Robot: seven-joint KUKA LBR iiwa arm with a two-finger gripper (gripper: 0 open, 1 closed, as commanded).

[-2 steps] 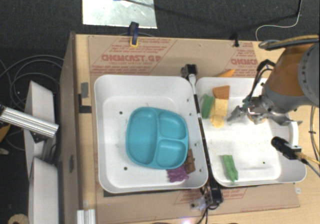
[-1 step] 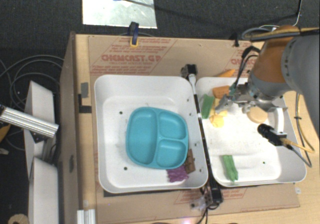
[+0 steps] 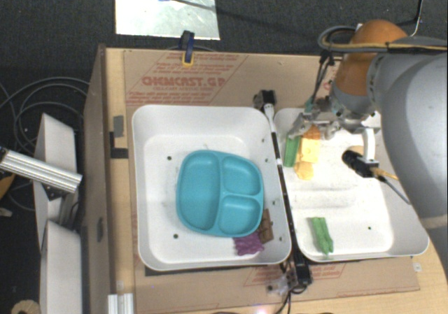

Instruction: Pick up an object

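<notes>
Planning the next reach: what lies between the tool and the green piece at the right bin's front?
In the camera view, only bare bin floor separates the tool from the green piece.

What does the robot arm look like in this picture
The arm is a bulky, rounded, light grey shell with an orange band above the wrist. Thin dark cables loop beside that band. The gripper below is a smaller grey metallic assembly.

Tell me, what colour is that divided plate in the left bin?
Light blue, a turquoise shade. The divided plate shows clearly in the camera view.
</notes>
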